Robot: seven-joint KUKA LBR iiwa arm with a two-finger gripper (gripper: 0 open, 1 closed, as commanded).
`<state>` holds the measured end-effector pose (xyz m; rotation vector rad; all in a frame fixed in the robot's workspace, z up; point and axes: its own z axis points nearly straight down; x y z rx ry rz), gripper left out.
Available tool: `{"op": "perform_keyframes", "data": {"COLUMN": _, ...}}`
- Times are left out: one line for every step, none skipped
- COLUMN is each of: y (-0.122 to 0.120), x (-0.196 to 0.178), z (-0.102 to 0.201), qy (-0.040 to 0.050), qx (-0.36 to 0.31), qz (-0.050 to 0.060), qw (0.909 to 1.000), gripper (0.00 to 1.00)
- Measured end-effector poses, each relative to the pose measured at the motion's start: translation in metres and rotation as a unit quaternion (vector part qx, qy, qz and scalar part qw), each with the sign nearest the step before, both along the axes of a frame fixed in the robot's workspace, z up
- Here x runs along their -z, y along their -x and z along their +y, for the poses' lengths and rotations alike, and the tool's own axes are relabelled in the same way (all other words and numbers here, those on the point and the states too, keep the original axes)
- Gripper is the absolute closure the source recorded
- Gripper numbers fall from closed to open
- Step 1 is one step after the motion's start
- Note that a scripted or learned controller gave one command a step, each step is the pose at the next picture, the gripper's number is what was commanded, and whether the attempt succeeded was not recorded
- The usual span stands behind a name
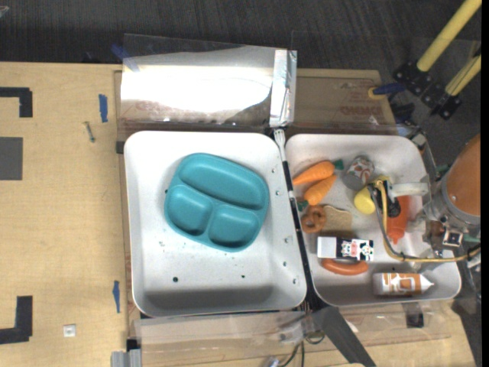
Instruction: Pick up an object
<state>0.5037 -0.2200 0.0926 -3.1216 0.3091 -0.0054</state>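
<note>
Several toy items lay crowded in the right bin [439, 277], and that crowding was the principal hazard: a closing gripper [412, 209] would probably catch two pieces at once, or push one aside without lifting it. The gripper hung low over the bin's right half, just beside an orange-red piece [395, 226] and near a yellow piece [364, 201]. Whether it was spread or pressed together could not be determined, and no item could be confirmed in its grasp. Contact with a rounded piece could cause it to roll away. The bin wall, close on the right, could obstruct the approach. Other contents were two carrots [315, 180] at the upper left, a grey item [357, 170], a brown ring [313, 220], a black-and-white carton [345, 248] touching a red sausage [344, 266], and a white bottle [401, 284] at the lower edge. The left bin [145, 266] held a teal divided plate [218, 201], well apart from the gripper.
</note>
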Motion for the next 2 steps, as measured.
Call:
{"op": "perform_keyframes", "data": {"y": -0.001, "x": -0.009, "z": 0.003, "qy": -0.0022, "qx": -0.001, "qz": 0.0, "qw": 1.0, "gripper": 1.0}}
{"op": "perform_keyframes", "data": {"y": -0.002, "x": -0.142, "z": 0.036, "qy": 0.001, "qx": 0.069, "qz": 0.0, "qw": 0.9976, "gripper": 1.0}}
